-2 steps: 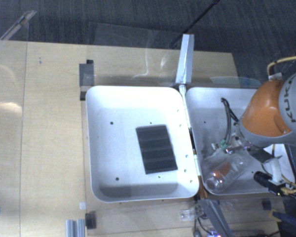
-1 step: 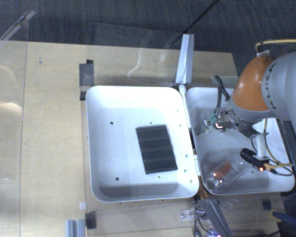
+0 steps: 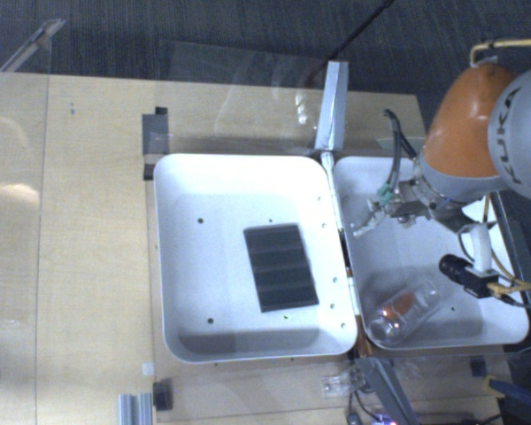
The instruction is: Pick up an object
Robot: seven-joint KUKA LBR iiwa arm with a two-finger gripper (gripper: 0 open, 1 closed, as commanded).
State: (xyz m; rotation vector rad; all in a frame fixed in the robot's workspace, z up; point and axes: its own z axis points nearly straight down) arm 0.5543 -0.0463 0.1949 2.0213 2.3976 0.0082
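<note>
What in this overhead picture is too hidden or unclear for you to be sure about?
- Gripper, camera view: small and tangled in cables, so whether it is open or shut is unclear.
- Clear bottle in the right bin: transparent and blurred; its contents and cap are unreadable.
- Dark ribbed pad in the left bin: its material is indistinct.
- Arm: cut off by the right edge.

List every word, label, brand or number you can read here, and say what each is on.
"KUKA", partly cut off at the picture's right edge, in dark letters on the grey arm.
No readable text on the dark ribbed pad, the clear bottle or the white bins.
</note>
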